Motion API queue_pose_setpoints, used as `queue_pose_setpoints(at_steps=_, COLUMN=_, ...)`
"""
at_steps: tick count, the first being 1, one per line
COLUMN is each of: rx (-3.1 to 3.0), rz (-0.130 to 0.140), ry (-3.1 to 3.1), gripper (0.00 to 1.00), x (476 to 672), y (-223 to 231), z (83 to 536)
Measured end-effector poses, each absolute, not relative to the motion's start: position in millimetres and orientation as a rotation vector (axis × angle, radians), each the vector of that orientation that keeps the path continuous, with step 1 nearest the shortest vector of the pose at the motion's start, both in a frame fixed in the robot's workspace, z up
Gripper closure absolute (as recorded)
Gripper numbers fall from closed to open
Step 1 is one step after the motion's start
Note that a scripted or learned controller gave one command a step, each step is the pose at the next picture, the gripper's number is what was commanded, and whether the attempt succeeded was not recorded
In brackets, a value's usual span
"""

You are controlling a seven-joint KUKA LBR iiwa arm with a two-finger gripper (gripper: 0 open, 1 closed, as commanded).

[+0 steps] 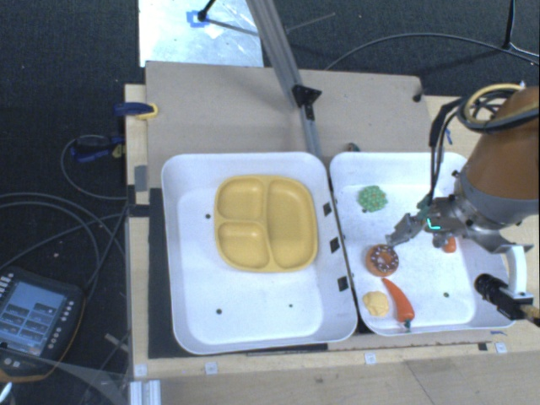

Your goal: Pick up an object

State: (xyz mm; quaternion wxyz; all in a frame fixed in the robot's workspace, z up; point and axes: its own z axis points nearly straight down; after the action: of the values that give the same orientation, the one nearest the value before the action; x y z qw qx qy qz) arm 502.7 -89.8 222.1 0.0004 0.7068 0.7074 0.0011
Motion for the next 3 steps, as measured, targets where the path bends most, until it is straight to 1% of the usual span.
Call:
queue_pose_setpoints(at_steps=1, rx=2.224, rz=-0.004, ry=2.225, gripper=0.0, x=492.9, y=-86.2, z=167.9)
queue_pose_setpoints(at_steps=2, rx=2.225, rz=-0.004, ry=2.226, gripper=0.0, x=497.7, y=-82.1, z=107.4)
queue_pose_setpoints(at_steps=3, rx=2.223, rz=-0.002, ry=2.224, gripper=0.0, x=497.7, y=-81.9, z=89.5)
